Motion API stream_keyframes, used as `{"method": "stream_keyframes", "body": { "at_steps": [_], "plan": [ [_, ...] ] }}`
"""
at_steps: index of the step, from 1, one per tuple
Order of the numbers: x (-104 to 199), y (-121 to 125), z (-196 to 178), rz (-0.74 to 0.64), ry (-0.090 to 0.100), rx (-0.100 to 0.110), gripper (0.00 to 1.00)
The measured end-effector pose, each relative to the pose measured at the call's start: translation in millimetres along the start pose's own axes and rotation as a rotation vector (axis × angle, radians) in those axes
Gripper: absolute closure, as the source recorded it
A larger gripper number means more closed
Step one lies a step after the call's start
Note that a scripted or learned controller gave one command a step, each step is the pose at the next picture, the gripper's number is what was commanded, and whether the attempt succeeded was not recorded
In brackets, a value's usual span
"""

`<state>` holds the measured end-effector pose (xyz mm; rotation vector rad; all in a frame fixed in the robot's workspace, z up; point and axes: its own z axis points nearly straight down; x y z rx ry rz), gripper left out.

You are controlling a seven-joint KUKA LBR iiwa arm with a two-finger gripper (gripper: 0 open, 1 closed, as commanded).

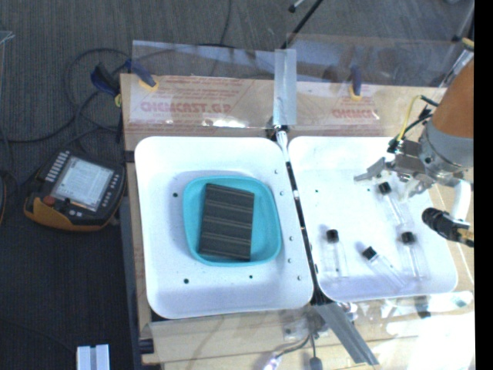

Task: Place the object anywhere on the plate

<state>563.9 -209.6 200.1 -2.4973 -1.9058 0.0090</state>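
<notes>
Hovering over the right bin (439, 276), the end effector (393, 177) has unreadable jaw state; the dark ribbed block (226, 220) lies on the teal plate (266, 241). Verify placement before retreat.

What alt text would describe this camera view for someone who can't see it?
A dark ribbed block lies on a turquoise plate in the left white bin. Over the right white bin, which holds several small clear vials with black caps, the robot arm's gripper reaches in from the right.
</notes>
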Motion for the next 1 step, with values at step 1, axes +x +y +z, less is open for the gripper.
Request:
{"method": "stream_keyframes", "body": {
  "at_steps": [1],
  "plan": [
    [-2.0, -68.8, -173.6, -0.008, 0.000, -0.004, 0.00]
  ]
}}
